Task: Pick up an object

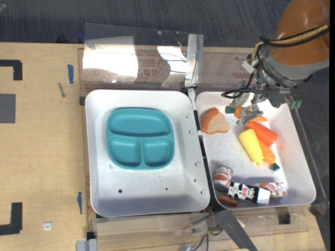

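The gripper (250,110) hangs over the far part of the right bin (301,140); its state cannot be told. Just beside it lie a carrot (263,131), a yellow fruit (250,146) and a bread slice (214,121). A teal tray (140,137) sits in the left bin (99,171).

A robotics lab, by the look of it. Plywood bench (42,140) marked with black tape squares at the left edge and blue tape bits, standing on dark carpet (157,4) along the top of the frame. Two white bins (99,192) fixed side by side at centre, a clear plastic sheet (136,61) behind them. Industrial arm (301,30) with loose cables at upper right, over toy food (254,143).
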